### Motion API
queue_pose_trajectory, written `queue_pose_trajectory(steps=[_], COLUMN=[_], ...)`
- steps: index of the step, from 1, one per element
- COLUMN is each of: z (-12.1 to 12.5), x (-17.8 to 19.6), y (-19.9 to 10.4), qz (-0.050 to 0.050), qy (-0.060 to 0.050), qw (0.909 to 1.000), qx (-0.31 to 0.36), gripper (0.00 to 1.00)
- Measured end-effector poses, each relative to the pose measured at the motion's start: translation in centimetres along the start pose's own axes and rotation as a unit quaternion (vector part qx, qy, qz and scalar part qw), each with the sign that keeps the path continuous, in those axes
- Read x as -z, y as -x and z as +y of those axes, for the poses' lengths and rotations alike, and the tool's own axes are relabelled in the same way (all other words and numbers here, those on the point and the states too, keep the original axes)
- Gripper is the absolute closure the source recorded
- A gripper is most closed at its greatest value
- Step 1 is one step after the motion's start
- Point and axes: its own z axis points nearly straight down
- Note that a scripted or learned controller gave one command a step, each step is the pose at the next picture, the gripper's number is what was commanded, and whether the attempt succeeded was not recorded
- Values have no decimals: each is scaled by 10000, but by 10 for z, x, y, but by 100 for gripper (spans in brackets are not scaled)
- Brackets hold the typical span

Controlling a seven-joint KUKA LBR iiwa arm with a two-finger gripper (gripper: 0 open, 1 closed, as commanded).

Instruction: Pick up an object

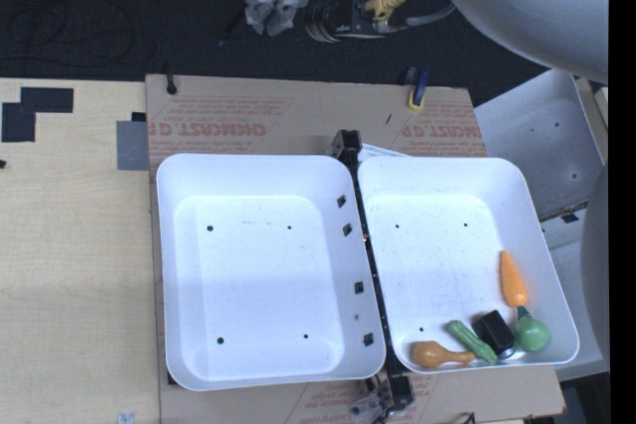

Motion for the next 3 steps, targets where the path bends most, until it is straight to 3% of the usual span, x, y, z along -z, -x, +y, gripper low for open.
queue_pose_trajectory(steps=[1,3], z=[0,0], x=[0,0], y=[2,48], qz=[-5,-9], qy=[-4,-16], qw=[10000,10000], qx=[-15,-39], gripper=[100,100])
